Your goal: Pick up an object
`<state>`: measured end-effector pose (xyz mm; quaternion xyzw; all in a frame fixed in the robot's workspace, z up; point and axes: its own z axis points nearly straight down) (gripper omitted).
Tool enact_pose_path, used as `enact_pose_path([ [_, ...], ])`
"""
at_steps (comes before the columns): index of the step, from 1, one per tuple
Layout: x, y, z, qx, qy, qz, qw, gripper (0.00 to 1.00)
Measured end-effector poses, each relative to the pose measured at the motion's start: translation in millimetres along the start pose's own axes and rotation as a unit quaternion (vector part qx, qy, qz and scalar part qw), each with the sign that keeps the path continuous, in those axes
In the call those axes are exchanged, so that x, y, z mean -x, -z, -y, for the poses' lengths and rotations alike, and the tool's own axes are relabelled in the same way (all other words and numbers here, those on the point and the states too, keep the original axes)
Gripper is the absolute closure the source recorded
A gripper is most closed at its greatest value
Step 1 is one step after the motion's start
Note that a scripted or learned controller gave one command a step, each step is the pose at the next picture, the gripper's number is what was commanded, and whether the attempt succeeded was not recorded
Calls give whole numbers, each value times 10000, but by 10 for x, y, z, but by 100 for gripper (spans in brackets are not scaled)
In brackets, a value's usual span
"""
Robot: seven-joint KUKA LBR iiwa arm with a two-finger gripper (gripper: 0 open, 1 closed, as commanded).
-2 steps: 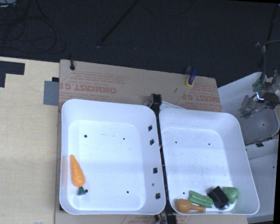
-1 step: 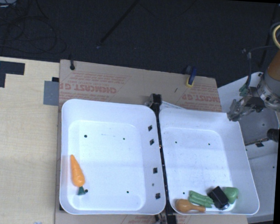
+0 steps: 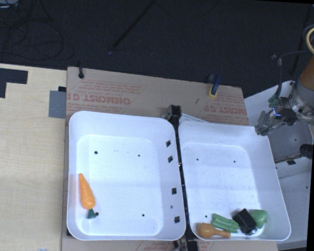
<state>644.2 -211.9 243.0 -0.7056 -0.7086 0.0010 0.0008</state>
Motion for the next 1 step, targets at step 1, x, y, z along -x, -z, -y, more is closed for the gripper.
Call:
enact_pose_path([
  [1, 3, 113, 52, 11, -19, 0, 10000, 100],
])
